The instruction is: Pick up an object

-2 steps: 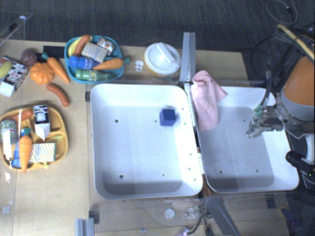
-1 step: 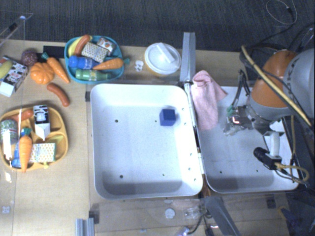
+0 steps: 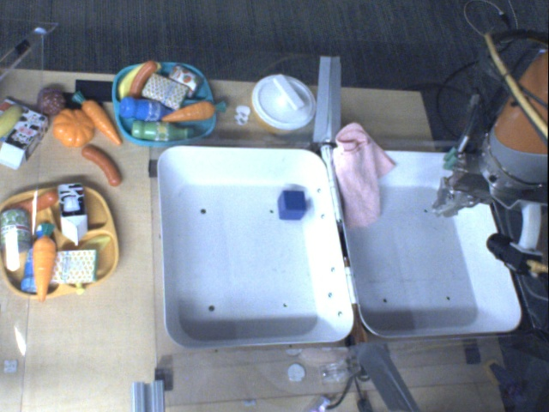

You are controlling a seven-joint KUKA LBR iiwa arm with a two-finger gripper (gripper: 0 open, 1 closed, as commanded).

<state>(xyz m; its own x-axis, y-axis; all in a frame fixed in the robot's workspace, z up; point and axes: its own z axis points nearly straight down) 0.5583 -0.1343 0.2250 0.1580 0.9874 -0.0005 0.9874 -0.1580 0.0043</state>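
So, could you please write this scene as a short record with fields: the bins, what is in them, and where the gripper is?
left bin: holds one blue cube, near its upper right part
right bin: pink cloth draped over its upper left corner and the divider
gripper: over the right bin's right side, apart from both cloth and cube
held object: none seen
finger state: cannot tell

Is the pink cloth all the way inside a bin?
No. The pink cloth drapes over the divider, hanging mostly into the right bin.

Blue cube (image 3: 292, 203) (pink cloth (image 3: 360, 174)), white bins (image 3: 249, 329).
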